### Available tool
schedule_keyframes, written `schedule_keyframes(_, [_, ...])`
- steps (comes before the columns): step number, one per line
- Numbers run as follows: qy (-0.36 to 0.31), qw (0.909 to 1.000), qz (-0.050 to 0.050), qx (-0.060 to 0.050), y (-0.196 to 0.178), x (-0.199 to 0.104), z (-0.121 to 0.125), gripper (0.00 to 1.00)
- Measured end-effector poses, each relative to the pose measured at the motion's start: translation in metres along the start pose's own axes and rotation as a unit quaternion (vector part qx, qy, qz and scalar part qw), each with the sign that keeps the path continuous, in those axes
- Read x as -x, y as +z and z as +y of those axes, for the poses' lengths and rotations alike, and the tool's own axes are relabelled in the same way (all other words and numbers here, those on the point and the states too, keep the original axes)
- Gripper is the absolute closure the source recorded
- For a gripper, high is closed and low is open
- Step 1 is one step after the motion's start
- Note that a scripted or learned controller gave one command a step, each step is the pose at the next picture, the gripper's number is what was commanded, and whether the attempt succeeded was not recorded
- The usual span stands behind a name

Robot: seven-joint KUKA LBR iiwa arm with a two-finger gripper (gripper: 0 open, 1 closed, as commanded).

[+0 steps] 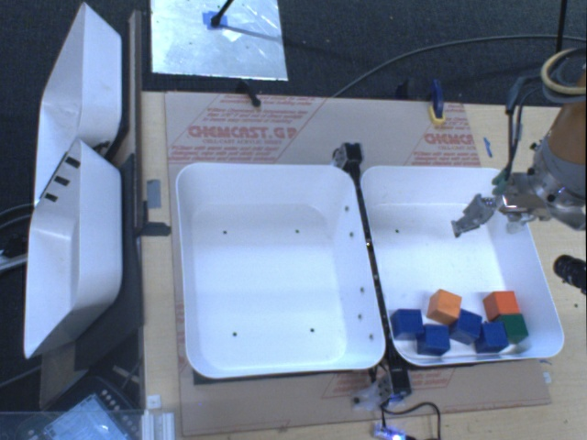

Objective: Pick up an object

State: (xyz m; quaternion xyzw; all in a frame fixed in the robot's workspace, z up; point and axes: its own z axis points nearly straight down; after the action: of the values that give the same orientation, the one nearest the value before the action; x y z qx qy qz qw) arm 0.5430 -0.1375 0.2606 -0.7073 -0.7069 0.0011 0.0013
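Blocks cluster below the tool, well apart; its opening I cannot tell.

fixed overhead slant onto both bins

A shiny metal sheet lies at the upper left of the frame, two spare white trays lean at the left edge, and a blue clamp grips the tabletop's top edge.

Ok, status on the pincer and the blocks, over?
Pincer above right bin, nothing held. Blocks clustered at near edge, untouched. Path clear.
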Motion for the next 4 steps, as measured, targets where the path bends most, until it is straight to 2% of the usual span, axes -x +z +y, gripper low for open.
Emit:
schedule_keyframes(1, [0.000,1.0000,0.000,0.002,-0.002,0.000,0.001,0.00])
schedule_keyframes(2, [0.000,1.0000,0.000,0.000,0.060,-0.003,-0.001,0.00])
schedule_keyframes(3, [0.000,1.0000,0.000,0.000,0.104,-0.006,0.005,0.00])
schedule_keyframes(4, [0.000,1.0000,0.000,0.000,0.146,-0.006,0.000,0.00])
